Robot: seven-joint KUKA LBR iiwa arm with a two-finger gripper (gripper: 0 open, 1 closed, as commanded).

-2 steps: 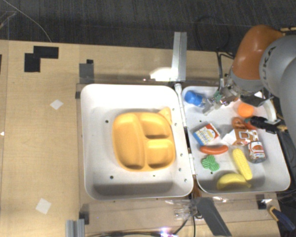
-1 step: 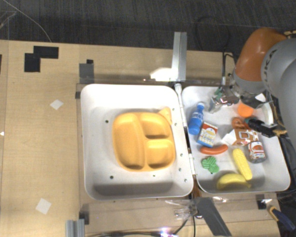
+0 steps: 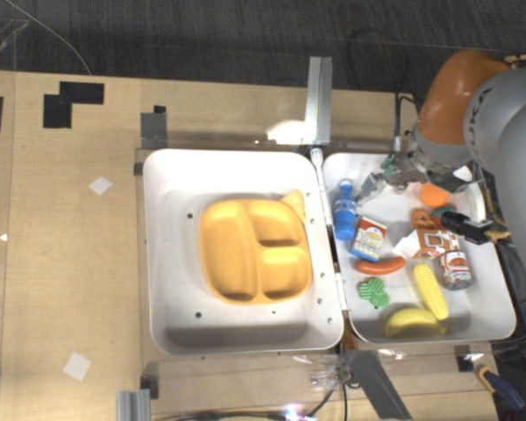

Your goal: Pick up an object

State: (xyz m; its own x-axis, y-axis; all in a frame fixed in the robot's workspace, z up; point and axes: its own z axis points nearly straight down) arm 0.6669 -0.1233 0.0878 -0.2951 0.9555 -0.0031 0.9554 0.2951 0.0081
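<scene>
Wooden bench (image 3: 61,261); right bin (image 3: 500,310): small carton (image 3: 368,239), print unreadable.

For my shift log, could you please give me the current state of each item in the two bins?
yellow tray: flat in left bin, compartments up
blue bottle: lying on its side, right bin
small carton: lying tilted
corn cob: lying flat
banana: lying by the front wall
red sausage: lying flat
pincer: low over right bin's back corner

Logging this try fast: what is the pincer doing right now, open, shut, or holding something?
Pincer: over the far end of the right bin, near the blue bottle; open or shut cannot be told, and nothing is seen held.
</scene>
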